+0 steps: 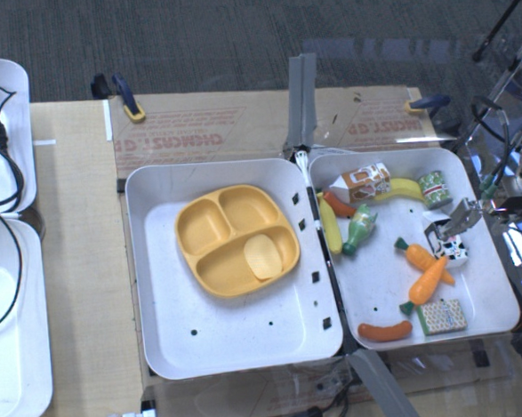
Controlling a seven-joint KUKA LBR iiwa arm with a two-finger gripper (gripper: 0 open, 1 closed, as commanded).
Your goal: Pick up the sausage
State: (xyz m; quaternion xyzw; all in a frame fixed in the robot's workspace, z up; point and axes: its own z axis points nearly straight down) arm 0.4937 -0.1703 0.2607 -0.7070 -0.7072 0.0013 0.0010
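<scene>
The sausage (385, 331) is a reddish-brown link lying flat near the front wall of the right bin (497, 271), close to the bin's front left corner. My gripper (451, 223) hangs over the right side of that bin, above a small black-and-white toy (456, 251) and well behind and to the right of the sausage. Its fingers stand open with nothing between them. Two orange carrots (426, 276) lie between the gripper and the sausage.
A patterned box (442, 317) lies just right of the sausage. The right bin's back holds a milk carton (362, 184), banana (404, 189), green can (433, 187), green bottle (359, 227) and yellow corn (331, 228). A yellow divided plate (211, 229) sits in the left bin (172, 334).
</scene>
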